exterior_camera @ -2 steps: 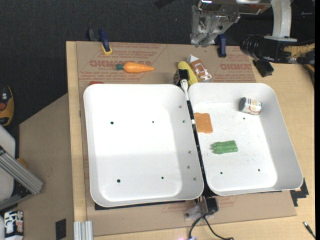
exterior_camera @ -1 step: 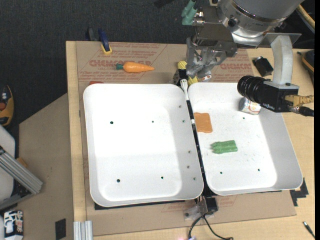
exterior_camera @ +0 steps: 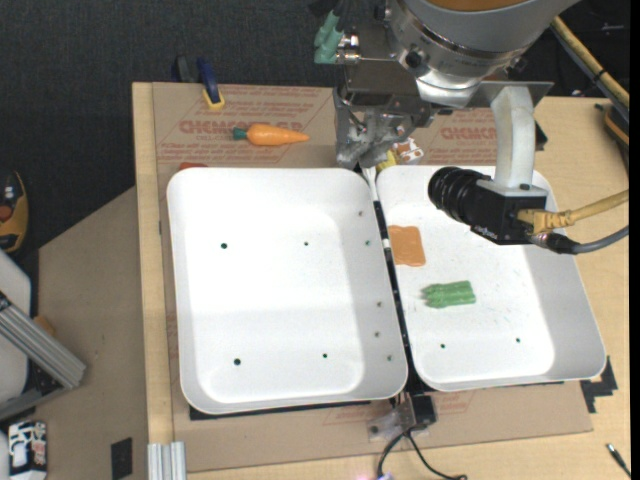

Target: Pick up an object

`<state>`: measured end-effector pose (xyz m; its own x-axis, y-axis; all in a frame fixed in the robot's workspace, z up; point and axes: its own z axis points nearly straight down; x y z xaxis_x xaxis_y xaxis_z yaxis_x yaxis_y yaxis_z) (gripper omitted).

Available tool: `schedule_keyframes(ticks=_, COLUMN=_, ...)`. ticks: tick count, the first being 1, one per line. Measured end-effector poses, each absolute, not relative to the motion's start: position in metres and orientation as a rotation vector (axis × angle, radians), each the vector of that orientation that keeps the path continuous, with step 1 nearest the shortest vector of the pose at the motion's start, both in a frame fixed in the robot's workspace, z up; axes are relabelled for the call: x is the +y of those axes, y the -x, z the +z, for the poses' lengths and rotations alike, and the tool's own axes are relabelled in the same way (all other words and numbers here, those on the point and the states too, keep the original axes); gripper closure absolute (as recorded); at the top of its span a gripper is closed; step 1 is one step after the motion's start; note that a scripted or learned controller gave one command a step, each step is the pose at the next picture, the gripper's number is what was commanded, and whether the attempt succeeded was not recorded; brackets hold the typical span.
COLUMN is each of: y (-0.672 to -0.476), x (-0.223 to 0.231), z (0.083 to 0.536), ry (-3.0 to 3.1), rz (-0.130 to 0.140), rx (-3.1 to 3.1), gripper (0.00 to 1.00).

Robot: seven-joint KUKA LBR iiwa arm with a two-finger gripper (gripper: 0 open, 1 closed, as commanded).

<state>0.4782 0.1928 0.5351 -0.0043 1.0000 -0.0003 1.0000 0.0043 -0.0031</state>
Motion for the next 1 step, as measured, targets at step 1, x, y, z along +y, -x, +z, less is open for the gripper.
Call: schedule_keyframes(ticks=1, y=-0.4789, x=0.191, z=0.5352, ry=2.219, rz=0.004, rx=-2.222, gripper=0.0)
